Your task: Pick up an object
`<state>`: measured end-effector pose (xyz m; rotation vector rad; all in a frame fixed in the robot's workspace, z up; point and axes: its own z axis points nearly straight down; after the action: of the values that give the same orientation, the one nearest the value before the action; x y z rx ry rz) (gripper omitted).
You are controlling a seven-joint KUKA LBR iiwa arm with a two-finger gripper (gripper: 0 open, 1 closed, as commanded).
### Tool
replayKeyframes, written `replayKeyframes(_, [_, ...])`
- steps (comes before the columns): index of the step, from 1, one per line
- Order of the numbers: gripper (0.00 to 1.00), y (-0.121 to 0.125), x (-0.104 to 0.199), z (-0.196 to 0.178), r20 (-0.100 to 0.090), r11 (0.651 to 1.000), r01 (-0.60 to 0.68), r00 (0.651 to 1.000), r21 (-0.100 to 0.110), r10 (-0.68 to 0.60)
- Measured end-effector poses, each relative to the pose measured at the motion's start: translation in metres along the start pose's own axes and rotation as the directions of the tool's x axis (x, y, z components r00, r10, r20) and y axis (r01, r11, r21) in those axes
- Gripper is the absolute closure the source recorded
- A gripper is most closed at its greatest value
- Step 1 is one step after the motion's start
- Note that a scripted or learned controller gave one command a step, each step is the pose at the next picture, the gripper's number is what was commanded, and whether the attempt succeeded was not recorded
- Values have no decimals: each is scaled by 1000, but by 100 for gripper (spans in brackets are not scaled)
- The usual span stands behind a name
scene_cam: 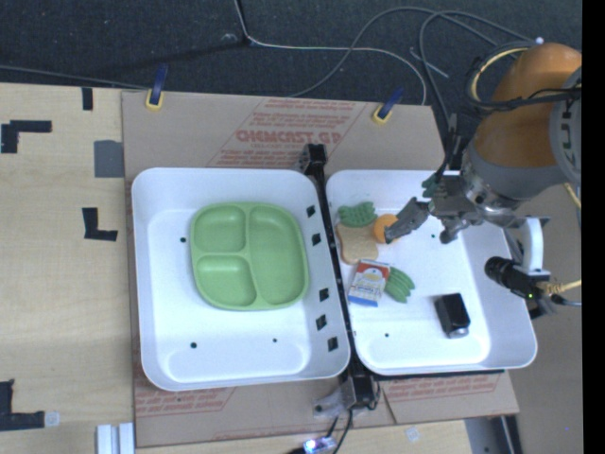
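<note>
Bench: two bins side by side. Left bin: one divided tray, central. Right bin: leafy toy at its left rear; slice in front of that; small carton nearer still, pod touching its right; box well right, apart.

At the right of the frame, the arm is a rounded grey body with a broad orange band at upper right. Thin cables loop around the band. The gripper is dark grey and angular, with black fittings.
</note>
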<state>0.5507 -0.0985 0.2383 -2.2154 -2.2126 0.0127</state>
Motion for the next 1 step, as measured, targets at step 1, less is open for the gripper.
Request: replayKeyframes(1, [0, 2, 0, -6, 1, 1000, 3, 1000, -11, -3])
